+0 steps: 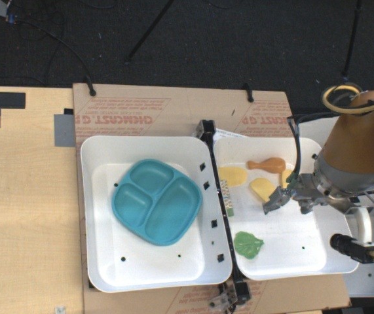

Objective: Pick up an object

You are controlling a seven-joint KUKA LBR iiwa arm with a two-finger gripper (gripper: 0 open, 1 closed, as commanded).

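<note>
The right bin (285, 263) holds several small toy foods: a yellow piece (233, 175) near the divider, another yellow piece (262, 188) beside it, an orange drumstick-shaped piece (268, 165) behind them, and a green leaf (247, 244) at the front. My gripper (276, 200) hangs low over the bin's middle, just right of the second yellow piece, its dark fingers pointing left. Nothing shows between the fingers.
The left bin (101, 267) holds a teal divided plate (156, 201). A black divider (216, 201) with clips runs between the bins. The arm's grey and orange body (350, 149) covers the right bin's far right side. Cardboard lies under both bins.
</note>
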